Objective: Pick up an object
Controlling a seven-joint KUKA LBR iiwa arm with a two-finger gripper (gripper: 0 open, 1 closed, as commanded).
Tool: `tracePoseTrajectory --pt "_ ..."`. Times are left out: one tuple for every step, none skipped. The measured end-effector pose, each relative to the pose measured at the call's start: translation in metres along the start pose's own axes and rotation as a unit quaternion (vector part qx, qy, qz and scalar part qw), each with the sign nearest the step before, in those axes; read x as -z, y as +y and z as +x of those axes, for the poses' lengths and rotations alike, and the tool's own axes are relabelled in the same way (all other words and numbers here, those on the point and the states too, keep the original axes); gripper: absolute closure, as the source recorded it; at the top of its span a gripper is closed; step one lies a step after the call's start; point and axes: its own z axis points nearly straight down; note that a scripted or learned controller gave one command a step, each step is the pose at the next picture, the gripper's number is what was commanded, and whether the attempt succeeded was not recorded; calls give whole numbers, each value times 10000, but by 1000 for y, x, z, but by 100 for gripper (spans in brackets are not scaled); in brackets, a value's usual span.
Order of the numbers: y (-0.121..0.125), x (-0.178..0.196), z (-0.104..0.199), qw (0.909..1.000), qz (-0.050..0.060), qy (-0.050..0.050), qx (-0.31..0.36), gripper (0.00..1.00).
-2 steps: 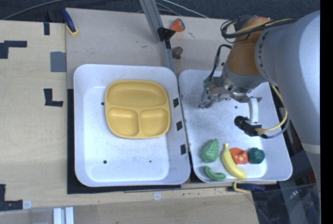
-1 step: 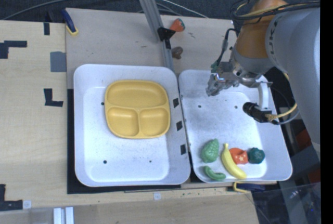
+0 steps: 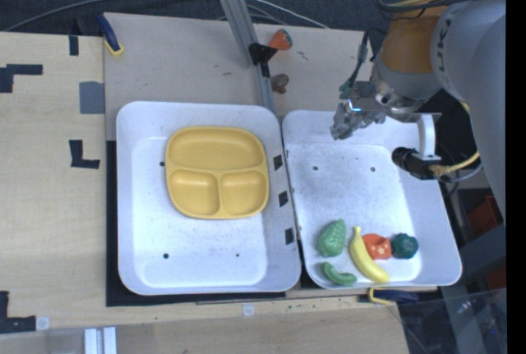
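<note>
Jaws (image 3: 343,129) hang over the right bin (image 3: 427,204) at its twelve-o'clock rim, their spread impossible to tell. The arm (image 3: 444,32) bends in from two o'clock. Toy foods cluster at six o'clock: green vegetable (image 3: 332,238), banana (image 3: 366,257), tomato (image 3: 377,245).

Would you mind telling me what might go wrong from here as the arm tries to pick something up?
The toy foods are packed together in the right bin's near corner: the banana touches the tomato, so a grasp may pinch two or slip. They also lie close to the bin wall, which the gripper could strike when descending.
</note>
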Motion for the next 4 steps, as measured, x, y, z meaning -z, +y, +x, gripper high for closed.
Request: tracePoseTrajectory --pt "0 55 11 10000 -10 -1 6 100" --pt "-23 58 65 10000 25 8 20 100" --pt "-42 58 110 10000 30 6 19 100" --pt "-62 48 151 10000 37 1 20 100"
